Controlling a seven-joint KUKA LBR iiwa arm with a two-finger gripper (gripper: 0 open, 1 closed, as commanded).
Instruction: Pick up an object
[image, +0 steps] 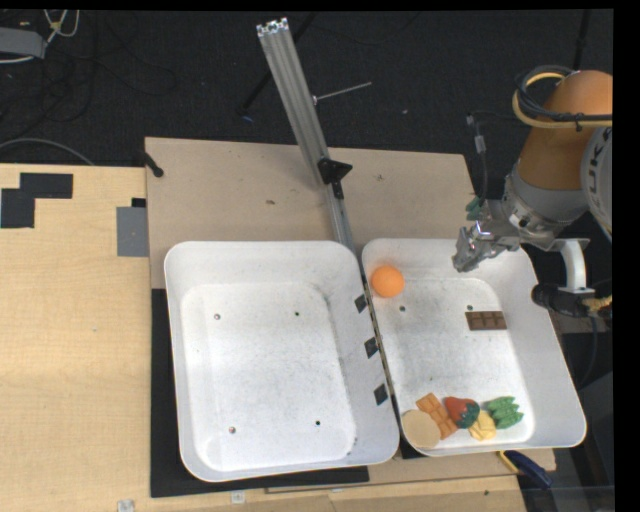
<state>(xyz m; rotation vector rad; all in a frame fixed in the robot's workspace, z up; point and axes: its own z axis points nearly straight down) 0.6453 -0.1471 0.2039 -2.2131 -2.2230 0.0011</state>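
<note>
Left of fingers (470, 256), orange ball (387, 281), seemingly apart

Bins (262, 270) smooth white plastic; bench (70, 300) matt pale wood.

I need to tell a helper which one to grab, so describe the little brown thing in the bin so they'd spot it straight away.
Look in the right-hand white bin. Partway down near its right wall lies a flat brown chocolate piece, alone. Unlike the round orange ball or the colourful toy food pile, it's dark, rectangular and scored.
</note>
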